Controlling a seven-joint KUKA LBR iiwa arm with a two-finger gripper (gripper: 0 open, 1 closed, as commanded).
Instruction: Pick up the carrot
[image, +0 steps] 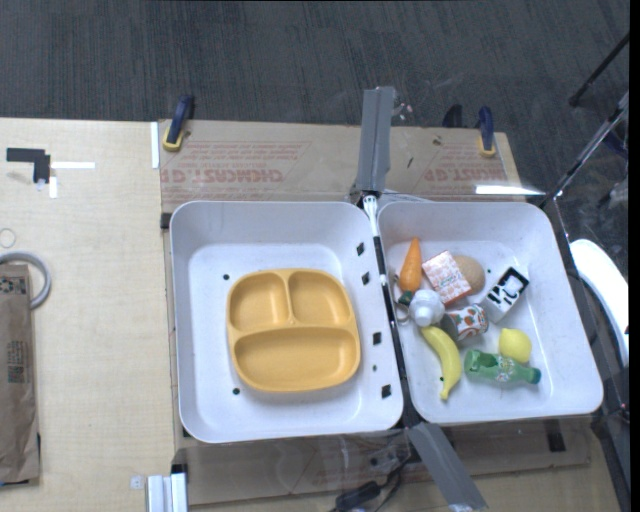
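Just carrot (411, 264) near right bin's (560, 300) inner wall, upright.

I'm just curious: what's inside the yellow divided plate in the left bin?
Nothing that I can see: all three compartments of the yellow plate show bare. The carrot lies in the right bin among other items. What's under the plate is hidden.

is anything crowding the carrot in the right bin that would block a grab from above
Nothing lies on top of the carrot. It sits at the left edge of the pile, near the right bin's left wall, with a red-and-white packet close on its right and a small white round item near its lower end.
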